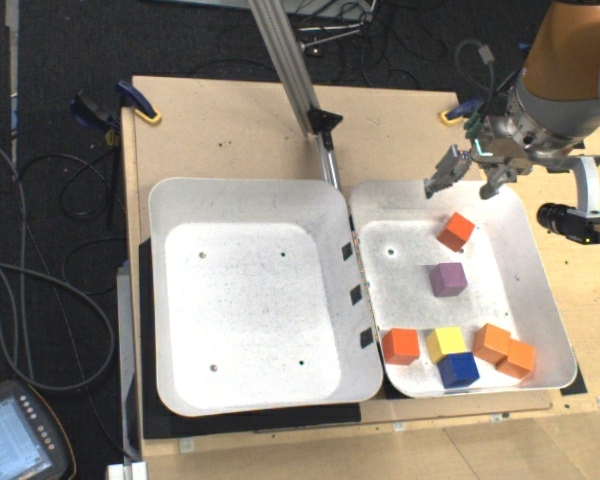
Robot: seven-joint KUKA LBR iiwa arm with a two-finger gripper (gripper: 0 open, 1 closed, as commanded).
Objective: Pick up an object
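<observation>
Here, a wooden tabletop (400,118) carries two shallow white bins side by side. The right bin (540,298) holds seven small blocks: an orange one (457,232) near its far edge, a purple one (447,279) in the middle, and orange (401,345), yellow (445,342), blue (459,369) and two more orange blocks (506,350) along its near edge. The tool (465,175) hovers above the bin's far rim, fingers spread apart, grasping nothing.

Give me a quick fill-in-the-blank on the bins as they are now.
1. All the blocks lie in the ____ bin of the camera view.
2. The purple block lies between the lone orange block and the ____ block.
3. The blue block touches the ____ block.
4. The pincer is ____.

Missing: right; yellow; yellow; open
</observation>
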